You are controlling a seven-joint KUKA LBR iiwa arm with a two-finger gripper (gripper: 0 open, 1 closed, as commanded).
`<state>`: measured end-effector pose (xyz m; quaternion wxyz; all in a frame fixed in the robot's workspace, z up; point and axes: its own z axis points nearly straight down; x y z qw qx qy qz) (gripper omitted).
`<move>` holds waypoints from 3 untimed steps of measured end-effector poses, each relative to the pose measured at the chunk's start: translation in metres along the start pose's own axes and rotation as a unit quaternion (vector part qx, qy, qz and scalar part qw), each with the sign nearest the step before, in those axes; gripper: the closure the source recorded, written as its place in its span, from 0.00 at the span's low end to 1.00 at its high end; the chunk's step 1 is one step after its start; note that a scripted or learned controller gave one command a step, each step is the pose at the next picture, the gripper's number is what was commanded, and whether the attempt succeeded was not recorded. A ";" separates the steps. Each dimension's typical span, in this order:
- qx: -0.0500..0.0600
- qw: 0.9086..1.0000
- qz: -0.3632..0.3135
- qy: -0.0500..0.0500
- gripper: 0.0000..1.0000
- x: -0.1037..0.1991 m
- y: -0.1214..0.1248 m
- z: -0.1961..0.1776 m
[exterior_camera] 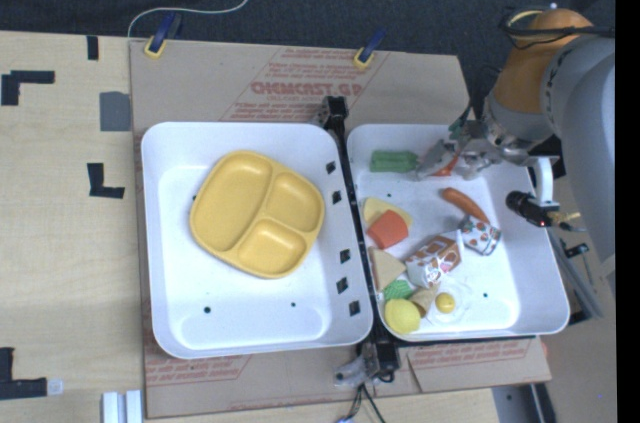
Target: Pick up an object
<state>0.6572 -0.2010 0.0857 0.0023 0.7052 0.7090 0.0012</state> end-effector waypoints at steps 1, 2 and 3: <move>0.004 1.000 0.001 0.001 0.00 0.031 0.012 0.001; 0.004 1.000 0.001 0.000 1.00 0.030 0.011 -0.009; 0.000 1.000 -0.002 0.002 1.00 0.116 0.014 -0.105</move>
